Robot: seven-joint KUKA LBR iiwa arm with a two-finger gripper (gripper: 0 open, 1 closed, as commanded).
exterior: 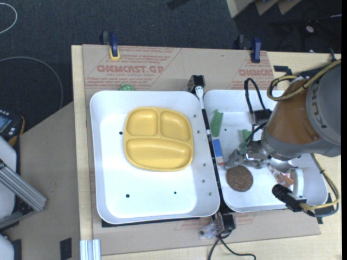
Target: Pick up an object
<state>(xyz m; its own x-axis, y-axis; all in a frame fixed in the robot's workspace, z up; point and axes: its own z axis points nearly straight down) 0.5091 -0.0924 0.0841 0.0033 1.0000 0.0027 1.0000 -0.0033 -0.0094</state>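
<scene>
Floor was dark carpet with a thin white cable looping over it. The bench was pale wood, a brown board clamped on top with two blue clamps.

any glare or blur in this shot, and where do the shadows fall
Camera view: even overhead light, mild glare washing out the left bin floor; yellow divided plate sharp with faint shadow; the arm shades the right bin, so the gripper area reads murky.
</scene>
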